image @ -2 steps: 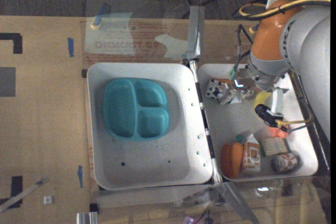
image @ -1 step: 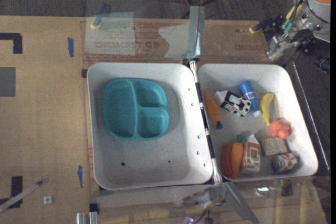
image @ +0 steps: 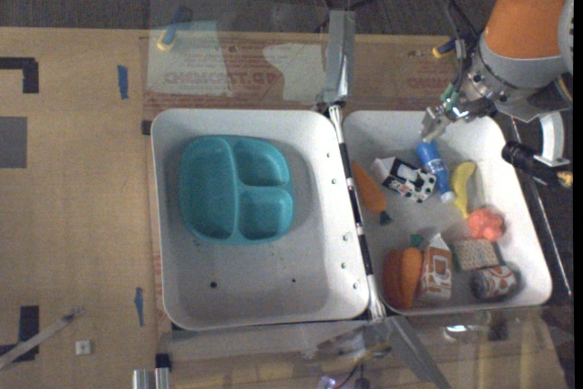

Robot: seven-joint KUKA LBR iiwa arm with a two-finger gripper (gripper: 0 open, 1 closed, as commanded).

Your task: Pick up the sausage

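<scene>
Camera view from above the bench point(image: 82, 223), which is carrying two white bins side by side. The left bin point(image: 264, 296) is holding a teal divided plate point(image: 235, 189) toward its 10 o'clock corner. The right bin point(image: 528, 223) is holding the small items. The sausage point(image: 369, 187), an orange elongated piece, is lying at the bin's 9 o'clock edge, just beside the dividing wall. At 3 o'clock of it, a black-and-white carton point(image: 405, 179) is lying, then a blue bottle point(image: 434, 167) and a yellow banana point(image: 465, 184). A carrot point(image: 403, 276), a small carton point(image: 437, 272) and a can point(image: 495, 282) are sitting along the 6 o'clock side. The arm is reaching in from 2 o'clock; its gripper point(image: 435, 121) is hanging at the bin's 12 o'clock edge, just above the blue bottle and well apart from the sausage. Whether the gripper is open or closed cannot be told.
</scene>
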